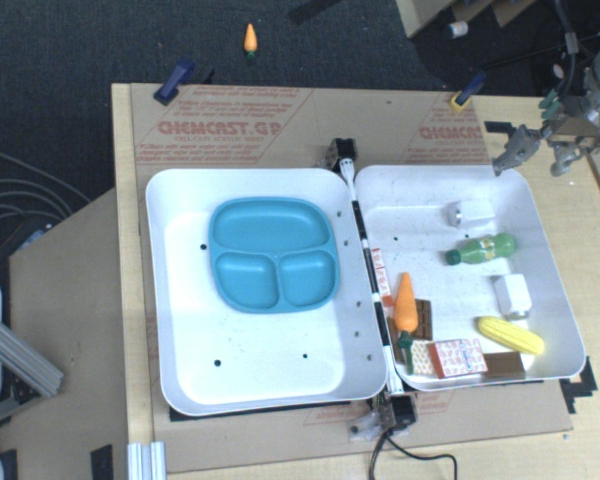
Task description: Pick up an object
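The gripper hangs at the upper right, above the far right corner of the right white bin; its metal fingers look spread apart and pinch nothing.

Nearest below it lies a small white cylinder-like piece, then a green plastic bottle on its side with its pale cap toward the right. Further down sit a white block, a yellow toy corn cob or banana, a small red-and-white printed carton and an orange toy carrot with a green stem, close to the bin's left wall.

Any of these would serve. They look like light, stiff plastic toys. The bottle is probably smooth and may roll, so closing across its middle, at right angles to its length, seems soundest. The carton offers flat faces and looks easy to clamp; the carrot tapers and could slip toward its tip.

The left white bin holds a blue three-compartment plastic plate.

The brown sheet on the bench carries red print reading "CHEMCAST GP". The carton's writing is too small to read.
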`<state>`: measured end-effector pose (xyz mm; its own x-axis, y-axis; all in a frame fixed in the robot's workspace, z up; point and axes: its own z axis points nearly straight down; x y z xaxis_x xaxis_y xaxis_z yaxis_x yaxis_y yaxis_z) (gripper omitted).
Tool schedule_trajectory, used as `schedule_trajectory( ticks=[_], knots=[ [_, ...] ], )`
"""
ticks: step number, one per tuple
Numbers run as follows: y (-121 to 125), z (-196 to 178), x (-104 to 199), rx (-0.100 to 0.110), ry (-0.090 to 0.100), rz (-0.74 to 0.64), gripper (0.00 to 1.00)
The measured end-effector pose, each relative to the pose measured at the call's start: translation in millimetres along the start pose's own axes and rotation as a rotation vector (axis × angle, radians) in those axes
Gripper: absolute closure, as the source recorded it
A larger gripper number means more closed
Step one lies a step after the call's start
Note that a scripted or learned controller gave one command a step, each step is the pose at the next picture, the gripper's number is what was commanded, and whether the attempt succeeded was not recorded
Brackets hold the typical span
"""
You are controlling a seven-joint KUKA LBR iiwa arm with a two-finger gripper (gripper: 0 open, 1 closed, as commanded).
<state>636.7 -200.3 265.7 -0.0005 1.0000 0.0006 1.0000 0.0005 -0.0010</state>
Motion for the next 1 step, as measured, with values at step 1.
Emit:
schedule_trajectory(
  ticks=[1],
  knots=[
    [19.4,118.1,34.5,0.001,0.001,-0.001,0.0]
  ],
)
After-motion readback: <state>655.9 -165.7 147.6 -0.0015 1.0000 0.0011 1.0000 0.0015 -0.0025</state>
